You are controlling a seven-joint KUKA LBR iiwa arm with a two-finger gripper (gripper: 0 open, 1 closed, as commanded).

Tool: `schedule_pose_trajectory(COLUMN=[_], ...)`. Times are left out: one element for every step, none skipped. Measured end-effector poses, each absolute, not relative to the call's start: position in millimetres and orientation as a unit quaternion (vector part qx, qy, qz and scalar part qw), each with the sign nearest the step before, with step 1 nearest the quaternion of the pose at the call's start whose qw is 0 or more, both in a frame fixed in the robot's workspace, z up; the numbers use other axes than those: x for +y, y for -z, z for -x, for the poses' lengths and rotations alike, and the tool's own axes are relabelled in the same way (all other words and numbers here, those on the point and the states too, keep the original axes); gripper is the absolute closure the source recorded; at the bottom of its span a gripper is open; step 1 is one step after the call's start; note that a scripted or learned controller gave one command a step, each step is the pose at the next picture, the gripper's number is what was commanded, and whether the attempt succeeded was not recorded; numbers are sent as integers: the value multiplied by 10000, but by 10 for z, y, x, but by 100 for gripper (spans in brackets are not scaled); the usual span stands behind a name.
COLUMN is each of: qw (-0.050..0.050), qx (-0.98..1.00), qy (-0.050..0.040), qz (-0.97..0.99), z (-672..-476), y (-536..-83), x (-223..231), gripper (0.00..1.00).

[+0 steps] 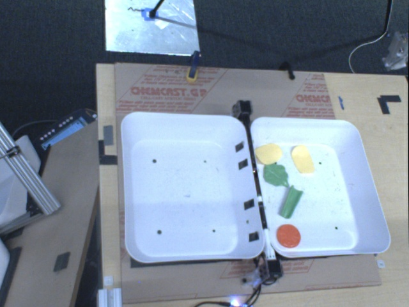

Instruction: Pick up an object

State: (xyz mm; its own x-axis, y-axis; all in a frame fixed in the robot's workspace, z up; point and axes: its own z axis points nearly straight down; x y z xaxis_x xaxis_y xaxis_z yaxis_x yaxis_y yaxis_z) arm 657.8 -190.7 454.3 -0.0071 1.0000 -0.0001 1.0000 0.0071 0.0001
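though clustered, five objects (282,191) right bin (367,171)

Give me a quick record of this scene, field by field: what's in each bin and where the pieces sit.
left bin: white, shallow, a few dark dots on its floor
right bin: white, five small pieces in its left half
top pieces: two yellow pieces side by side
middle: leafy green piece, green stick tilted below it
bottom: orange disc
bench: brown printed board under both bins
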Motion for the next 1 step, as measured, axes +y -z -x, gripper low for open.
schedule_pose_trajectory(qw=[12], qx=[7099], qy=[-22], qz=[-7043], z=[-5758], y=[-4891], x=[-1349], gripper=[100])
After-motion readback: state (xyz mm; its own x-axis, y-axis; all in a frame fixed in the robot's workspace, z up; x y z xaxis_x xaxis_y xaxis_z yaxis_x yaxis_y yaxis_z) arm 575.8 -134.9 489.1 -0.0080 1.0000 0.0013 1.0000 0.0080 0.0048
